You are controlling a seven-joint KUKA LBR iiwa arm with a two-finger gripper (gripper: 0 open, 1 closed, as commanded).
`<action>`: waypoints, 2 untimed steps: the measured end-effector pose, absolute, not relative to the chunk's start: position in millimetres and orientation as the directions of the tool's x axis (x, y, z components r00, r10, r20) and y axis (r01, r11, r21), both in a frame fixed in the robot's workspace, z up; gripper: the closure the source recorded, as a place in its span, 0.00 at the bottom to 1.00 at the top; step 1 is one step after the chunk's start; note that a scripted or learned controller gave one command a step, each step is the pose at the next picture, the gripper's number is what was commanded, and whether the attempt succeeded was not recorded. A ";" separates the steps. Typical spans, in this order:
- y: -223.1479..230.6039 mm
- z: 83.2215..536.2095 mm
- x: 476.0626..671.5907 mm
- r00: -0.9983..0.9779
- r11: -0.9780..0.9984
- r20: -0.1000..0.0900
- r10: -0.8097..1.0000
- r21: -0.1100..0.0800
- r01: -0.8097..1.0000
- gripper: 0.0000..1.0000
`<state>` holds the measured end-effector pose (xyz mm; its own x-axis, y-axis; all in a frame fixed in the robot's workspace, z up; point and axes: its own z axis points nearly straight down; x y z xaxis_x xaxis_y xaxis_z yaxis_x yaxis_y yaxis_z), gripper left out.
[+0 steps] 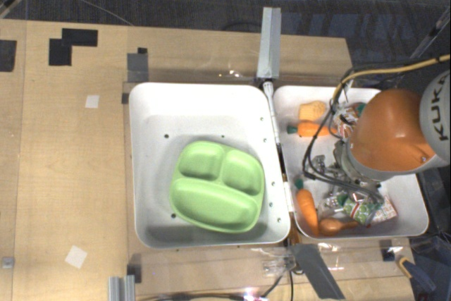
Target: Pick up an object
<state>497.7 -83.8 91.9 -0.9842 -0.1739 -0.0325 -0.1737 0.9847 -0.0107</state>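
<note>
A: Entry, right bin (421, 218). Candidate objects lie in a loose heap at its near edge: an orange carrot-shaped piece (306, 208) by the near left corner, lying roughly lengthwise against the bin's left wall; a second orange-brown piece (332, 225) just beside it, nearer the front rim; a crinkled packet with green and red print (359, 209) touching that piece on its right.

B: And the far end of that bin?

A: A pale yellow-orange lump (313, 110) near the far left corner; a bright orange piece (308, 129) just in front of it; the two look to be touching, though I cannot say for certain.

B: Gripper?

A: The gripper (347, 183) sits low over the heap, directly above the packet; the orange band (390, 130) and a bundle of black cables (317, 151) cover most of it; whether it is spread or pressed together I cannot tell; nothing is visibly between the tips, so no hold recorded.

B: Left bin?

A: The left bin (151, 123) carries a light green divided tray (217, 185), three compartments, resting slightly toward the near right; well apart from the gripper. A grey metal bracket (268, 42) stands at the far end of the seam between the two bins; wooden bench (63, 173) around them.
</note>
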 end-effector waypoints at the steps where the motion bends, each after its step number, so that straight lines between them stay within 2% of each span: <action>1: -83.6 91.8 497.2 -0.984 0.985 -0.031 -0.174 -0.010 -0.174 0.00; 2: -83.5 91.8 497.1 -0.984 0.985 -0.031 -0.174 -0.010 -0.174 0.00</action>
